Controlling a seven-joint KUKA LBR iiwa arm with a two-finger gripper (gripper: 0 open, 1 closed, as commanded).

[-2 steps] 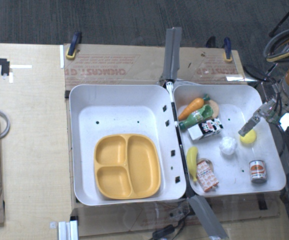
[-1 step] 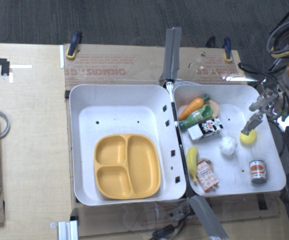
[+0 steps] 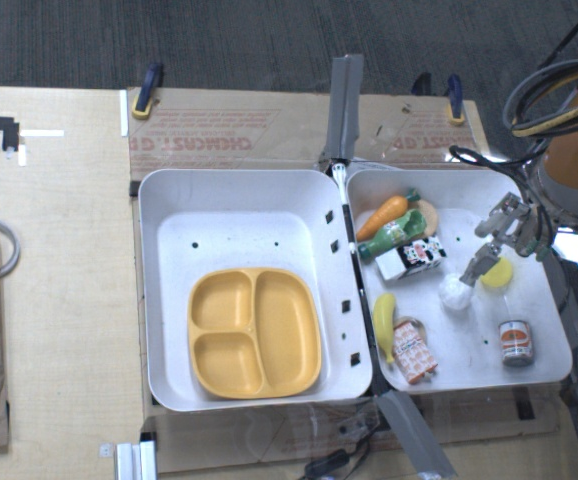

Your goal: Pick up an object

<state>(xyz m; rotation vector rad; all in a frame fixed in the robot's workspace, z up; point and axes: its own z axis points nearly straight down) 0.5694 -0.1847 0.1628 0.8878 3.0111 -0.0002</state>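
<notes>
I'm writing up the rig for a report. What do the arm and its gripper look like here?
The arm shows a rounded orange section at the view's right, with black and yellowish cables looping above it. The gripper is grey metal, built of slim angular linkages with two thin fingers.

Beyond my bench, at twelve o'clock, runs dark grey carpet [image 3: 269, 18]. The pale wooden benchtop [image 3: 59, 268] spreads toward nine o'clock. Brown cardboard [image 3: 239, 133] lies under blue clamps [image 3: 149, 88] at twelve. Light is even.
</notes>
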